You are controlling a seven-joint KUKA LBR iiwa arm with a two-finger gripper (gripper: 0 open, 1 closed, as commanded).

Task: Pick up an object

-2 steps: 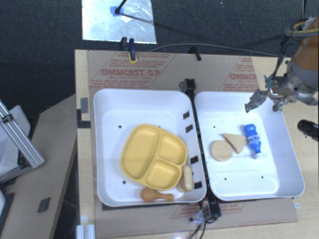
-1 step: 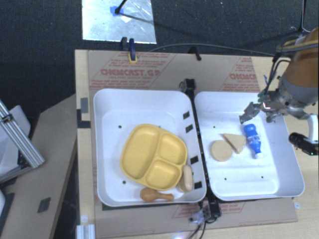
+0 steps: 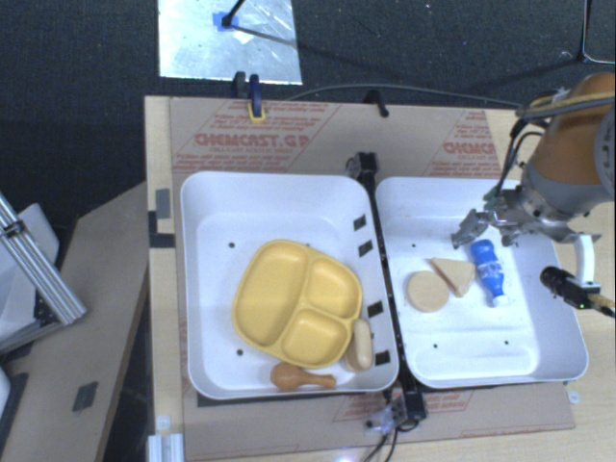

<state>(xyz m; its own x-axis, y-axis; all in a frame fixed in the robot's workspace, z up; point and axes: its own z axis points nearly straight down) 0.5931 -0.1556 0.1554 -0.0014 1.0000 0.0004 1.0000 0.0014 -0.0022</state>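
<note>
A blue bottle (image 3: 489, 269) lies in the right bin (image 3: 481, 359), pointing up and down the view. Left of it sit a tan wedge (image 3: 454, 274) and a round tan disc (image 3: 427, 292), touching each other. My gripper (image 3: 487, 231) hangs over the bin's upper right part, just above the bottle's top end. Its grey fingers stand open, and nothing is held between them.
The left bin (image 3: 217, 258) holds a yellow divided plate (image 3: 296, 303), a pale bread roll (image 3: 361, 345) at the plate's lower right and a brown drumstick (image 3: 300, 378) below the plate. A black divider runs between the bins.
</note>
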